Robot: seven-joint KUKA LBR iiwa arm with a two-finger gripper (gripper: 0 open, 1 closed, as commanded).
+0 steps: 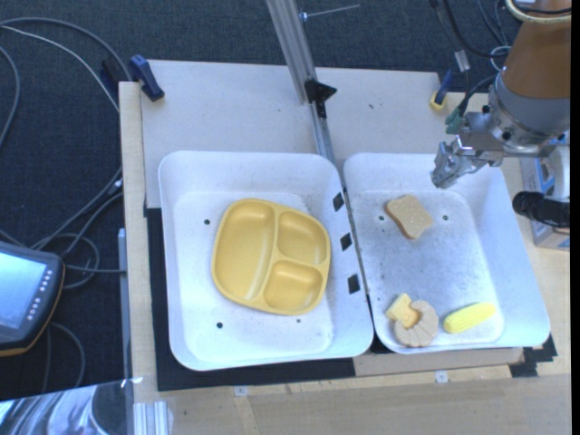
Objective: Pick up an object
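We judge the toy bread slice (409,216), lying flat near the far end of the right bin (521,270) just below our gripper (446,172), to be light and stiff, best pinched across its narrow sides, though we cannot tell how the gripper is set.

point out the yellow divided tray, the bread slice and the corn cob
yellow divided tray (270,256): camera view, on the ridge between its compartments.
bread slice (409,216): camera view, middle of its top face.
corn cob (469,316): camera view, mid-length of the cob.
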